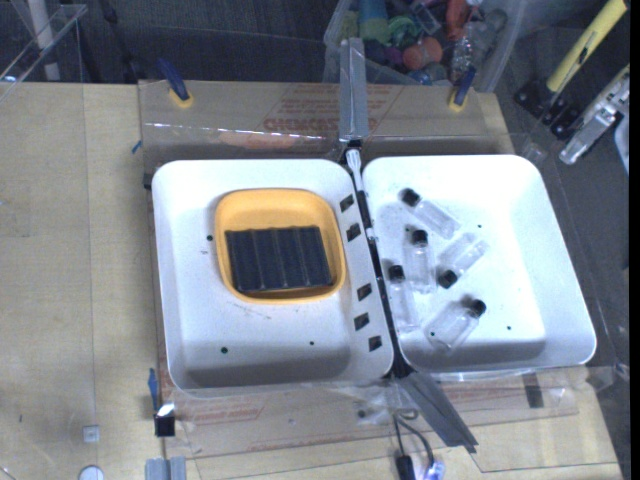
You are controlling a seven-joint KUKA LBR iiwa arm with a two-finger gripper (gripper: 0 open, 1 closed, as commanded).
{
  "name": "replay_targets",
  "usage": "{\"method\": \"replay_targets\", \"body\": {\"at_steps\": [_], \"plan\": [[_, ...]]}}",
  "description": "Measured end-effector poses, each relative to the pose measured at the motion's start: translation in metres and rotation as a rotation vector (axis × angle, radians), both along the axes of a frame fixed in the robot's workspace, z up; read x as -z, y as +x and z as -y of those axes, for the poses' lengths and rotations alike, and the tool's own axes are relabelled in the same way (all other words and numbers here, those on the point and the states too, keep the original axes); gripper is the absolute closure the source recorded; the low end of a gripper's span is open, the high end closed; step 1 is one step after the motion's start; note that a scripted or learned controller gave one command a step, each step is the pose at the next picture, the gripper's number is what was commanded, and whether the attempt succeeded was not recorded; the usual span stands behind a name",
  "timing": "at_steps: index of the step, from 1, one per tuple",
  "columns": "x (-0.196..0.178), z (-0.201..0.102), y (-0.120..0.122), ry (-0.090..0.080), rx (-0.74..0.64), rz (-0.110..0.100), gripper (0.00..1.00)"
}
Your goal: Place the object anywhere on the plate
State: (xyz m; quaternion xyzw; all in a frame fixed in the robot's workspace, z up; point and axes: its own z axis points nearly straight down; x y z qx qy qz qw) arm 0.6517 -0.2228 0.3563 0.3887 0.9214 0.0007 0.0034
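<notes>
Clear plastic vials with black caps [452, 320] lie scattered in the right-hand shallow white bin [545, 218], apart from the orange rounded plate [278, 204]. They are probably light, rigid and slippery. Grasp across the body. Gripper state: cannot tell.

Left bin [180, 268]: we see a yellow plate [280, 206] bearing a dark ridged block [278, 258].
Right bin [530, 268]: clear black-capped vials [455, 320], scattered.
</notes>
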Motion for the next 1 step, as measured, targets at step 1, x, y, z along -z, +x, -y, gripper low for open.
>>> {"method": "replay_targets", "body": {"at_steps": [1], "plan": [[0.0552, -0.0005, -0.0092, 0.001, 0.044, -0.003, 0.00]]}}
